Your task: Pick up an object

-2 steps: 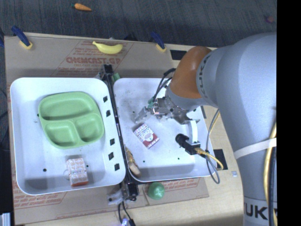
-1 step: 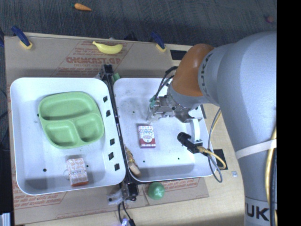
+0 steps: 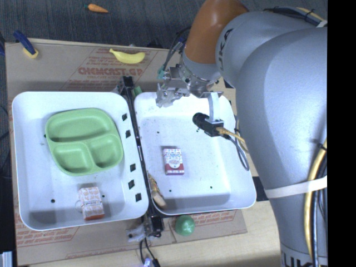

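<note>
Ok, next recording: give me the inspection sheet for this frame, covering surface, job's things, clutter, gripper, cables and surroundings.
Surface: cardboard-covered bench bearing the left bin and the right bin, side by side.
Job's things: red-and-white box lying flat in the right bin; small packet and green divided tray in the left bin.
Clutter: banana on the cardboard behind the bins; green ball in front of the right bin; orange item and blue item off the bench.
Gripper: gripper over the right bin's far left corner; finger state not discernible.
Cables: black connector with cable over the right bin.
Surroundings: dark floor.
</note>
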You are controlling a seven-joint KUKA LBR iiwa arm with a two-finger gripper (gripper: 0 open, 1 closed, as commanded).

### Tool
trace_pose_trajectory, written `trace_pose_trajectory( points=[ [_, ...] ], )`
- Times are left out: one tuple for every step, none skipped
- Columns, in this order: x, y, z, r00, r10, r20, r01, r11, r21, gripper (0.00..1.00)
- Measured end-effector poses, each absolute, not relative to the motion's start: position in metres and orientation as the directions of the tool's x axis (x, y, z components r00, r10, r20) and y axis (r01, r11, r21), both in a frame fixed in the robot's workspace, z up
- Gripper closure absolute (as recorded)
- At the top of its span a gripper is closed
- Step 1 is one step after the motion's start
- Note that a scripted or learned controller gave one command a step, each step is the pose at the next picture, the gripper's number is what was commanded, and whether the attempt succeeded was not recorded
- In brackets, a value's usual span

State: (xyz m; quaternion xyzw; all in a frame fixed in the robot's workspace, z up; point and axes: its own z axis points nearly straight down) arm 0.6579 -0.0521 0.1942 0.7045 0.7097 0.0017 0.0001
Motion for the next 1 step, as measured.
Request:
trace_pose_trajectory(
  points=[
    [0.6566, -0.0536, 0.1922, -0.006, 1.0, 0.001, 1.0, 0.006, -0.002, 0.0]
  ],
)
